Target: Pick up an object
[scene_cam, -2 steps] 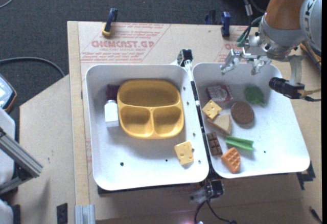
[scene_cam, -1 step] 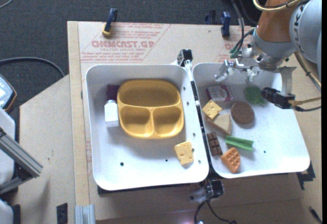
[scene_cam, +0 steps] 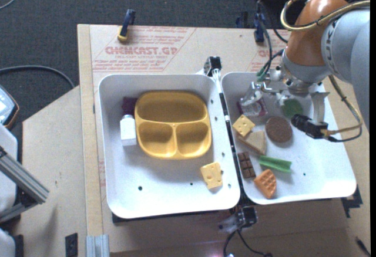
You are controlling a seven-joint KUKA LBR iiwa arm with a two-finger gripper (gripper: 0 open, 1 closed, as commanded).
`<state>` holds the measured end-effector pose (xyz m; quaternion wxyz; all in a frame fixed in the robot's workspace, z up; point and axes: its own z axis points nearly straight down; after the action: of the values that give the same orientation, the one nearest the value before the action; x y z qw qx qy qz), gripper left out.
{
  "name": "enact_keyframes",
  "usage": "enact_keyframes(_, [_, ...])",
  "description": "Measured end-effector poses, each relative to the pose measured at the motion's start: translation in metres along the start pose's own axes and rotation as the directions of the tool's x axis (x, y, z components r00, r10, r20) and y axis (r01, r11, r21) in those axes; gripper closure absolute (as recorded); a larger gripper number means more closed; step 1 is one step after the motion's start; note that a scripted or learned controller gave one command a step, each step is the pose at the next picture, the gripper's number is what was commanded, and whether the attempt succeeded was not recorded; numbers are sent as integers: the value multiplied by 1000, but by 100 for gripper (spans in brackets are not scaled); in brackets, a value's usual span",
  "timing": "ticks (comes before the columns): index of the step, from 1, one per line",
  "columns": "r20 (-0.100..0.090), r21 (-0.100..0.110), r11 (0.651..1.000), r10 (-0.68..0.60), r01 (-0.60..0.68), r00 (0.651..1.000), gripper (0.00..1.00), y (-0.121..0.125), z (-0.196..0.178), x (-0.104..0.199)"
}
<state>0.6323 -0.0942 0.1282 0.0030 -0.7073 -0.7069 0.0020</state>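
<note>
— So, what's biggest on the bench (scene_cam: 88, 132)?

— Two white bins side by side. The left bin (scene_cam: 114, 188) carries a yellow divided tray (scene_cam: 173, 124) with three compartments, lying about in the middle. The right bin (scene_cam: 329, 176) sits against it, and the grey arm (scene_cam: 343, 33) with its orange band comes in from the right over that bin's far end.

— And the gripper?

— The gripper (scene_cam: 258, 100) is low over the far left part of the right bin, beside the dividing wall. Whether it is released or clenched, I cannot tell; its tip is a blur of metal and something clear and reddish.

— What could it pick up?

— Several small things lie close by in the right bin. A brown round disc (scene_cam: 278, 130) lies just beside the gripper, toward the near side. A wedge of holed cheese (scene_cam: 243, 126) touches a pale slice (scene_cam: 255, 142) below it. Nearer still are a green strip (scene_cam: 275, 163), a dark chocolate bar (scene_cam: 245, 165) against the dividing wall, and an orange waffle-patterned wedge (scene_cam: 265, 183) at the near end. Something green (scene_cam: 291, 107) shows partly under the arm.

— Anything else in the left bin?

— A second cheese wedge (scene_cam: 212, 175) near the tray's near right corner, a small white bottle (scene_cam: 128, 129) touching the tray's left edge, and a dark purple thing (scene_cam: 129, 103) just behind the bottle, too hidden to name.
</note>
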Motion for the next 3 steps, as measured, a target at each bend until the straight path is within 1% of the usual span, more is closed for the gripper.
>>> enact_keyframes(1, [0,0,1000,0,0,1000,0,-1,47,1])
enact_keyframes(2, [1,-7,1000,1,-1,1000,100,1,32,0])
enact_keyframes(3, [3,-14,1000,-1,1,1000,100,3,-32,1])
